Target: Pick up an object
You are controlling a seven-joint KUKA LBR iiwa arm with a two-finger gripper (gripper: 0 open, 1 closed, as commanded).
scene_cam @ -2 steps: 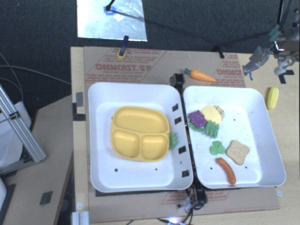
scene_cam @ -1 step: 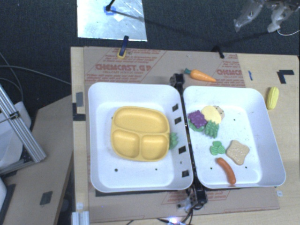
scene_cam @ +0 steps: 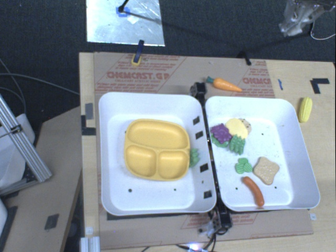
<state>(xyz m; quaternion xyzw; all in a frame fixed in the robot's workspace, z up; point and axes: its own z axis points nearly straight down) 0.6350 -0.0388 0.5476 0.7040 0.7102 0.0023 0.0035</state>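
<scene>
Green piece (scene_cam: 195, 157) half hidden behind yellow tray (scene_cam: 157, 149); tool (scene_cam: 297, 16) blurred, cropped.

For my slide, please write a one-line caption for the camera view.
Yellow divided tray in left bin; toy foods in right bin; carrot and corn outside on bench.

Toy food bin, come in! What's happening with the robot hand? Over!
Gripper up at top right, off the bins. Sausage, bread slice, grapes lying untouched in right bin. Nothing blocking.
</scene>
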